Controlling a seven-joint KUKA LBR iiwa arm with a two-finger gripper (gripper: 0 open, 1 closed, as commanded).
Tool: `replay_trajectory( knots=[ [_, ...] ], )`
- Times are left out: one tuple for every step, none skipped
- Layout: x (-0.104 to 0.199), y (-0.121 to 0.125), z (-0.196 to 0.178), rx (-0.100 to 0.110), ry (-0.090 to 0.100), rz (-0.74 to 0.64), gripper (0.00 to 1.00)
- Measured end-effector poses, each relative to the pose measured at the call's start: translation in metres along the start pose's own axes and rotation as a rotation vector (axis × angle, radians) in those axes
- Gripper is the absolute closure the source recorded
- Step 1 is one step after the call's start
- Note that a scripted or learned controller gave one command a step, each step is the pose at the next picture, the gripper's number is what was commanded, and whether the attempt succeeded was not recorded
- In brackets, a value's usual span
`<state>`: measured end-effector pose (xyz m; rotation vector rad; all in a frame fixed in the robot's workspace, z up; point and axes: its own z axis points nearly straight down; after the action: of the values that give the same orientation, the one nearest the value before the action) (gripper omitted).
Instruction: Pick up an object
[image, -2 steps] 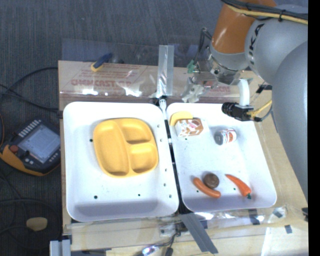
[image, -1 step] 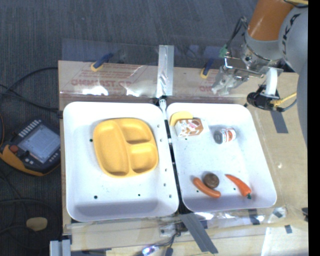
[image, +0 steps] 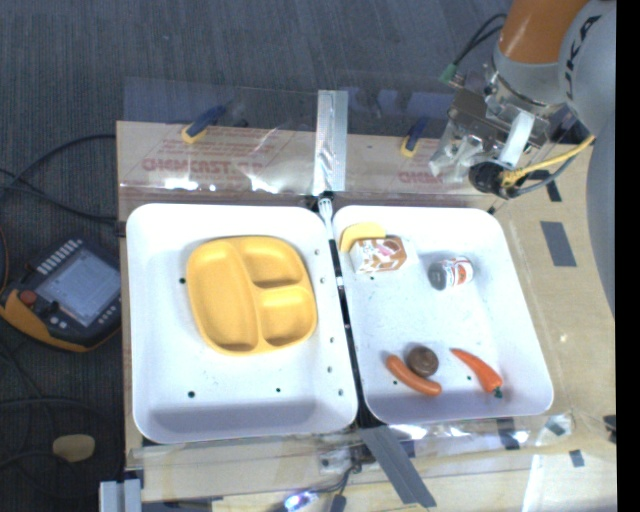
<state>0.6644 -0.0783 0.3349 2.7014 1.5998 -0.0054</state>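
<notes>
The right bin (image: 520, 300) holds several small items: a yellow-and-white food piece with a red-brown patch (image: 372, 250) at its far left corner, a small grey and red can (image: 449, 273) lying on its side, a brown round piece (image: 422, 359), an orange-red sausage (image: 413, 377) and an orange chili pepper (image: 478, 369) near the front. My gripper (image: 462, 152) hangs above the bench beyond the right bin's far edge, well clear of all these items. Nothing shows between its fingers.
The left bin (image: 160, 390) contains a yellow divided tray (image: 250, 292). A clear wall with blue-yellow clips (image: 205, 122) stands behind the bins. A teach pendant (image: 62, 292) lies on the floor at left. Cables (image: 535, 175) trail from the wrist.
</notes>
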Motion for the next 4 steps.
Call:
replay_trajectory(
  knots=[
    [0.021, -0.007, -0.036, 0.001, -0.001, 0.284, 1.00],
    [0.017, -0.018, -0.046, 0.001, -0.002, 0.582, 1.00],
    [0.016, -0.013, -0.041, 0.004, 0.002, 0.716, 1.00],
    [0.010, -0.016, -0.064, 0.004, 0.001, 0.860, 1.00]
  ],
)
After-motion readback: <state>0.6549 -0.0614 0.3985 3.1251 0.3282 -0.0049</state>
